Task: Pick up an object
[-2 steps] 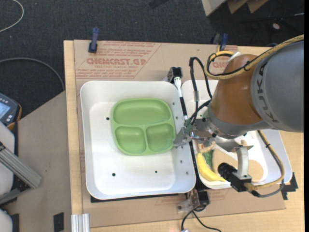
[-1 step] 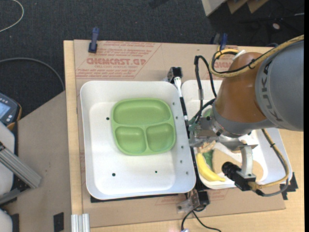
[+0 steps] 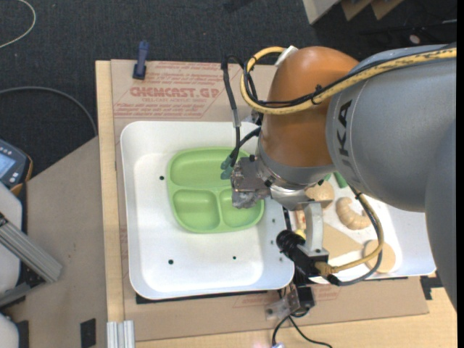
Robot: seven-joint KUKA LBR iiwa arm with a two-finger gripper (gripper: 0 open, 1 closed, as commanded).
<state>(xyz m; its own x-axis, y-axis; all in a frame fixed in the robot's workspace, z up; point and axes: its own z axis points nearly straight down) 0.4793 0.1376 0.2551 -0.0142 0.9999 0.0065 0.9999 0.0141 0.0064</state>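
we see the gripper low over the right edge of the green divided plate, at the inner side of the left bin. its metal body hangs under the arm's wrist, and the wrist hides the tips, so we cannot tell whether the pincer is spread or pressed together, nor whether anything sits in it. the plate lies flat in the upper middle of the left bin, with three compartments: a long one toward the top and two smaller ones below. its right rim passes under the gripper.

above the gripper, the orange band and the grey arm cover much of the right bin. in what shows of that bin we see a pale curved object just right of the wrist, a small tan piece beside it, and a flat tan shape lower down. black and yellow cables loop at the seam between the bins.

both bins rest on a cardboard sheet with red print, and a small blue clip sits at its top left edge.
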